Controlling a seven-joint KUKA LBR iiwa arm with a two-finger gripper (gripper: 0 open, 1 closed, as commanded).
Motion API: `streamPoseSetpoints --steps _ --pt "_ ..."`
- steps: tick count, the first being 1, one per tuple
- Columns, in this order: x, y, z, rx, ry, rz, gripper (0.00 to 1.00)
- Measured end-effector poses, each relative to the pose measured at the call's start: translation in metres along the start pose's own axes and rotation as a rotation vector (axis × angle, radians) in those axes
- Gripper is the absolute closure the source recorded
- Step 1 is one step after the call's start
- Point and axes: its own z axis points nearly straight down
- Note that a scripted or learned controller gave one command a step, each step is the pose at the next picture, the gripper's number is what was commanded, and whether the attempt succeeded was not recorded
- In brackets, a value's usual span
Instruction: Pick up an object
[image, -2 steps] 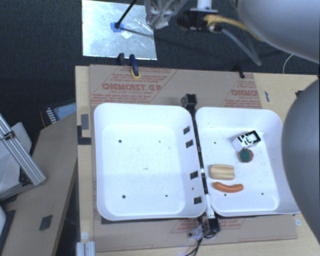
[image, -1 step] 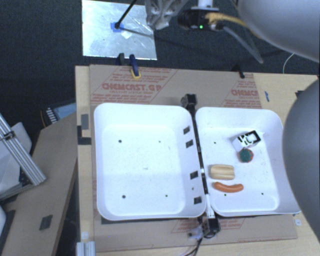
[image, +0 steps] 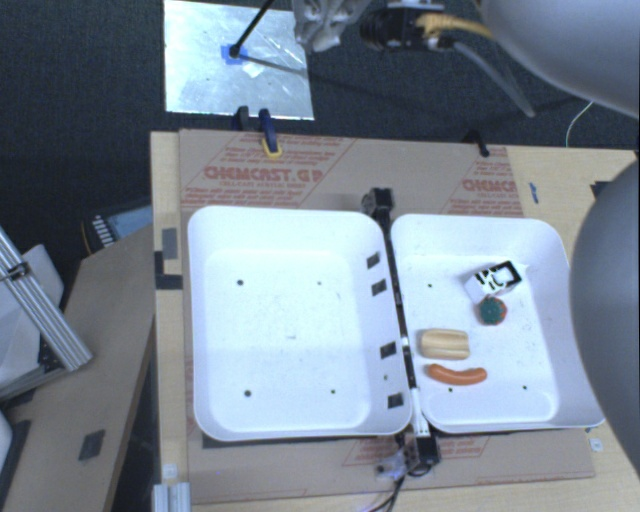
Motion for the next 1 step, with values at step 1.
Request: streamPoseSetpoints --steps 1 --pt "0.0002 0.0000 -0.0113 -0.002 0.000 -0.005 1.00"
